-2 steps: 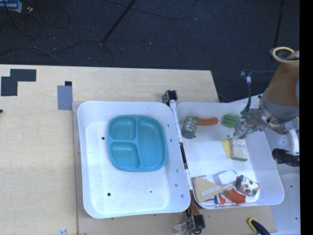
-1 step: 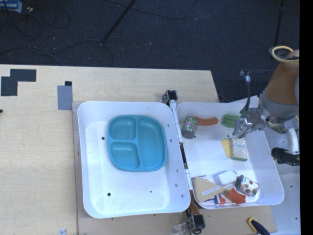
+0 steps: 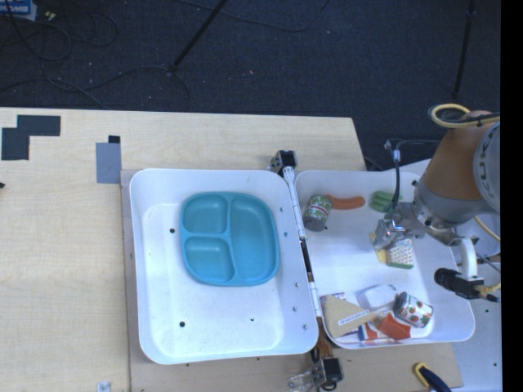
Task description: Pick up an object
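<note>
Hovering low inside the right bin (image 3: 445, 333), the gripper (image 3: 393, 235) is seen directly above a pale, yellow-and-green speckled object (image 3: 400, 255), which appears to lie just beneath and slightly toward the near side of it; whether the object is touched, or how the gripper is set, cannot be told, since the metal parts blur together at this scale. A green piece (image 3: 382, 200) lies close on the far side of the gripper, and a small can (image 3: 316, 211) with an orange carrot-like item (image 3: 348, 202) lies further out, toward the divider. A cluster of items, among them a patterned cup (image 3: 413, 310) and a tan wedge (image 3: 343, 309), is gathered well to the near side. The teal divided plate (image 3: 228, 238) rests in the left bin (image 3: 155, 317), well apart. Failure is judged most likely through an off-centre closure: the speckled object could be pushed aside or tipped rather than enclosed. Contact with the green piece during descent is a lesser risk, and a light object might be dropped on lifting.
</note>
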Controlling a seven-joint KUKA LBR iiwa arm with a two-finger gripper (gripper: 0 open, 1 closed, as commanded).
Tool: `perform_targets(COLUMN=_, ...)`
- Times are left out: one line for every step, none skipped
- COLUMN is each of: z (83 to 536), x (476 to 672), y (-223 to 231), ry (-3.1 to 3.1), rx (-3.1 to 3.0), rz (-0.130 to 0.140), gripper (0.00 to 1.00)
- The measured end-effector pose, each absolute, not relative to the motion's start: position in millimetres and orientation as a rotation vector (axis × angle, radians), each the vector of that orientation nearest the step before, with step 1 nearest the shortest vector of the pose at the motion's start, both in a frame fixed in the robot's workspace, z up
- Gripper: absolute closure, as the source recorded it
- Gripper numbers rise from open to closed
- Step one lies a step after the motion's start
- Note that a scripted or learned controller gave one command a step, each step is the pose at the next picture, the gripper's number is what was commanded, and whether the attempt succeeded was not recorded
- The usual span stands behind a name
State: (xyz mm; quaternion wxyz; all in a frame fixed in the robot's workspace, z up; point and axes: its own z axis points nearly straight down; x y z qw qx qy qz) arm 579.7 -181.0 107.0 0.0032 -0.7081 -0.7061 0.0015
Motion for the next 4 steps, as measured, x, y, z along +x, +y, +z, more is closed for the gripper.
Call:
perform_targets(z=133, x=581.1, y=-208, ry=-2.216, rx=-2.220, rz=0.003, gripper=1.00)
perform_targets(z=133, x=581.0, y=-208, ry=-2.215, rx=-2.221, rz=0.004, gripper=0.00)
perform_targets(z=91, x=581.5, y=-197, ry=-2.224, rx=-2.232, rz=0.002, gripper=0.00)
perform_targets(z=102, x=583.8, y=-198, ry=-2.222, rx=-2.236, rz=-0.006, gripper=1.00)
